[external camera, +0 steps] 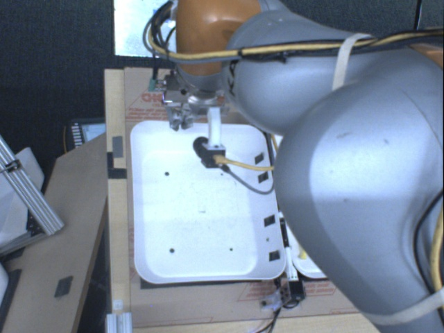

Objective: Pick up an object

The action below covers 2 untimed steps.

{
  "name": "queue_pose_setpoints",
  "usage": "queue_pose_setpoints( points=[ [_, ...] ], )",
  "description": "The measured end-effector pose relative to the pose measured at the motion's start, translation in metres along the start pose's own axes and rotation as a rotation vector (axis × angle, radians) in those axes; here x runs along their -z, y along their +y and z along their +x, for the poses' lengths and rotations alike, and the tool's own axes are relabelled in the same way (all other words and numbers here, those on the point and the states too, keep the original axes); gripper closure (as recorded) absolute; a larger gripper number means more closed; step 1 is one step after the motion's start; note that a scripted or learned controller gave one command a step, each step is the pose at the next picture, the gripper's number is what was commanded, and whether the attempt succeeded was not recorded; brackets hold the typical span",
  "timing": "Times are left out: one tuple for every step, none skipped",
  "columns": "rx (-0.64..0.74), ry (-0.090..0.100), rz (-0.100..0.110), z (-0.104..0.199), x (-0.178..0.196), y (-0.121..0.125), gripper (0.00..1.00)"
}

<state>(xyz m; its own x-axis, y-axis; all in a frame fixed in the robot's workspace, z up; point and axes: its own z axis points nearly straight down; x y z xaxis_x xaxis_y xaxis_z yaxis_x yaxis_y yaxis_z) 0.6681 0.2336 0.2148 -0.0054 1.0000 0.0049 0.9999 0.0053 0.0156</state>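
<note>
In the camera view the grey arm (347,151) sweeps in from the right and covers most of the right-hand bin (305,263), of which a sliver of white rim peeks out near the bottom. Its orange band (208,19) sits above the wrist at the top of the left-hand bin (201,214).

The gripper (182,120) hangs just over the far rim of that left bin, at its top edge. Whether it is released or clenched I cannot tell; the metal tip is small and seen from above, and nothing can be made out in its grasp.

No loose object to pick can be made out on the visible floor of the left bin, which bears a few small dark dots. Any target is likely under the arm or in the covered right bin, so its direction from the tool cannot be judged.

Just beside the gripper, a white bracket with a black fitting (208,151) and a yellow cable (243,166) dangles over the bin's upper middle. Black clips (267,179) line the bin's right wall.
</note>
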Motion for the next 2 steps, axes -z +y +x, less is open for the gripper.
queue_pose_setpoints(
  points=[
    [0.000,-0.004,0.014,-0.0007,-0.0089,-0.0034,0.00],
    [0.000,-0.004,0.014,-0.0007,-0.0089,-0.0034,0.00]
  ],
)
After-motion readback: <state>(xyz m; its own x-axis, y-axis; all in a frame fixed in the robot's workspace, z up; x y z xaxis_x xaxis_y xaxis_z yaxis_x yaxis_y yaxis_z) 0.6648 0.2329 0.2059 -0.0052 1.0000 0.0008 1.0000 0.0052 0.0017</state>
